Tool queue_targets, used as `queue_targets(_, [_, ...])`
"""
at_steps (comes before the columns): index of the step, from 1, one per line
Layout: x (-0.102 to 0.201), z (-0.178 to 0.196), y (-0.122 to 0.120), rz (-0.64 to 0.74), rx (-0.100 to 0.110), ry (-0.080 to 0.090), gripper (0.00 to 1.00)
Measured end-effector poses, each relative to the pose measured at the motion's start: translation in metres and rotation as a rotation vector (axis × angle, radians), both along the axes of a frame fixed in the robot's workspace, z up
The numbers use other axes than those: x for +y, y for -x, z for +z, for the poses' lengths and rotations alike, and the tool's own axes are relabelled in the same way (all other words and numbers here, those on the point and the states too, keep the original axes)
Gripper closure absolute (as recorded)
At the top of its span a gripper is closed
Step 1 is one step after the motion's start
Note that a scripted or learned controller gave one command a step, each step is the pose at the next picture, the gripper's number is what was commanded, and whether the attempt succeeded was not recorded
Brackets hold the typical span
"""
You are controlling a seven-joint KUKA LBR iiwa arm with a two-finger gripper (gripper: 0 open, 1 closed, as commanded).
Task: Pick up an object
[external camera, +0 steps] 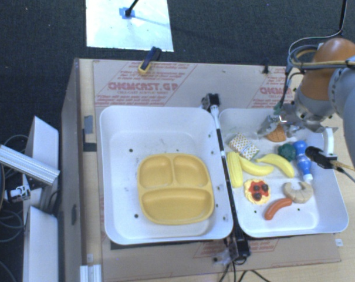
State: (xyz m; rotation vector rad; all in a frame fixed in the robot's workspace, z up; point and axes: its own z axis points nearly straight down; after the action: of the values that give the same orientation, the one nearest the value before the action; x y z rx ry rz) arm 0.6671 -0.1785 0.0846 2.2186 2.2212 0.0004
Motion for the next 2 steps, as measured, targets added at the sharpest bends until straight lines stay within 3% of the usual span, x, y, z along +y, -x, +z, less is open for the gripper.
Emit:
queue_targets(1, [-0.029,0.000,0.059,-0.001,0.000,0.000,0.00])
queue_targets(2, [-0.028,0.012,0.057,0.001,-0.006,0.001,1.00])
